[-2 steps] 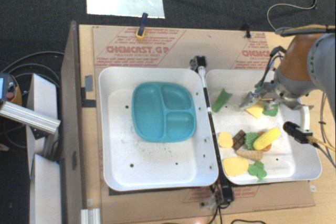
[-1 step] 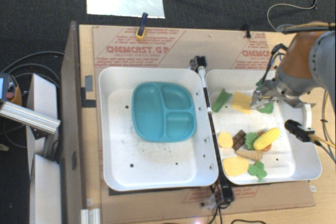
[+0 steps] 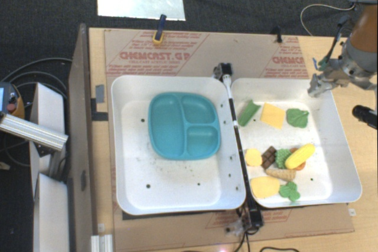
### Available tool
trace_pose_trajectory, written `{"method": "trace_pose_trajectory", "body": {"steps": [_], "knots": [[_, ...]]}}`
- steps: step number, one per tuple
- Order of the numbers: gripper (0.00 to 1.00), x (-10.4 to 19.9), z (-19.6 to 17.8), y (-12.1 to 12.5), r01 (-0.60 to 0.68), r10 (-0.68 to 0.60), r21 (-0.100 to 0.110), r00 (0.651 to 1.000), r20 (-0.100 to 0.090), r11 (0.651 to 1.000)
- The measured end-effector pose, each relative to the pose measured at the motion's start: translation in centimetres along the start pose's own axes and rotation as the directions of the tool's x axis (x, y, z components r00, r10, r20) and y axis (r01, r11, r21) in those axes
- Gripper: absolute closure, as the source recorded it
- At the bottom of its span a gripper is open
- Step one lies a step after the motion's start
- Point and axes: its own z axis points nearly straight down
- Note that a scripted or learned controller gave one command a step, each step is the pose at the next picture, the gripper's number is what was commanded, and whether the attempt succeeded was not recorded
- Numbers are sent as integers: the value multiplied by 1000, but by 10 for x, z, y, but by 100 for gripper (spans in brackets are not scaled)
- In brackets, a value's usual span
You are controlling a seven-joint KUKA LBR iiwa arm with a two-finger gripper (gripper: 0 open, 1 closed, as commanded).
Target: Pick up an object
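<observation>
Hovered over the right bin's (image 3: 339, 144) far right corner: metal gripper (image 3: 319, 87), its spread impossible to tell, nothing seen in its grasp. Lay scattered in that smooth white bin: green pod-shaped piece (image 3: 248, 113), flat yellow wedge (image 3: 273, 115), leafy green (image 3: 297, 118), glossy yellow corn (image 3: 300, 156). Sat in the left bin (image 3: 133, 186): rounded teal divided plate (image 3: 183, 126).

A blue plate (image 3: 183, 127) is seen in the left bin (image 3: 133, 186); toy food (image 3: 277, 159) is scattered in the right bin (image 3: 339, 150); the gripper (image 3: 319, 87) is seen at upper right.
</observation>
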Motion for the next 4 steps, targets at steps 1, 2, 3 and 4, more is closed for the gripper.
{"method": "trace_pose_trajectory", "body": {"steps": [1,2,3,4], "knots": [[0,2,5,-2,3,-3,7,1000,-3,1000],[0,-1,104,-14,1,-1,10,1000,-4,1000],[100,-1,90,-12,4,-4,5,1000,-3,1000],[100,-1,79,-11,6,-6,1,1000,-1,1000]]}}
